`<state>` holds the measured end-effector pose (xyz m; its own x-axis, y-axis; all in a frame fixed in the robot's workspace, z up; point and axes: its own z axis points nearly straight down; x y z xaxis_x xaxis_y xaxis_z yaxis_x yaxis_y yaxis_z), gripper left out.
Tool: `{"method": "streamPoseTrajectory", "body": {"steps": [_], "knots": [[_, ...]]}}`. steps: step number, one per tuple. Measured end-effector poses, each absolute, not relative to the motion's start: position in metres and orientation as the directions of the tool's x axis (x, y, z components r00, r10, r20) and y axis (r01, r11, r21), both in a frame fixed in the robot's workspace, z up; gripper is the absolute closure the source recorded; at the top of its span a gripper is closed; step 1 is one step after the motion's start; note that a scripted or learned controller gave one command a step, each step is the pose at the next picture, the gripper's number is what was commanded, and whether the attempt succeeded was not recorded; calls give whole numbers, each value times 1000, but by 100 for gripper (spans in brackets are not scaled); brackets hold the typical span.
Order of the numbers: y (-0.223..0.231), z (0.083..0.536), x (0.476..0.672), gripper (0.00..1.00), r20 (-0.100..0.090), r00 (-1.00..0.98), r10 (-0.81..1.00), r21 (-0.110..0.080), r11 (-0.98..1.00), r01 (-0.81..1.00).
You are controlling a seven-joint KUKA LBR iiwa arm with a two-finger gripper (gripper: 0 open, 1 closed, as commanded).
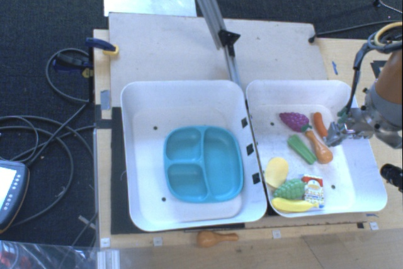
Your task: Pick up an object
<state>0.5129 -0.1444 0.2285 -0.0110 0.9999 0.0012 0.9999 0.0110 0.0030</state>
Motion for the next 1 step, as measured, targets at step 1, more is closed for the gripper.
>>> {"method": "streamPoseTrajectory", "body": {"steps": [1], "knots": [[-102, 223, 542, 100, 1, -12, 1000, 4, 12, 1000]]}}
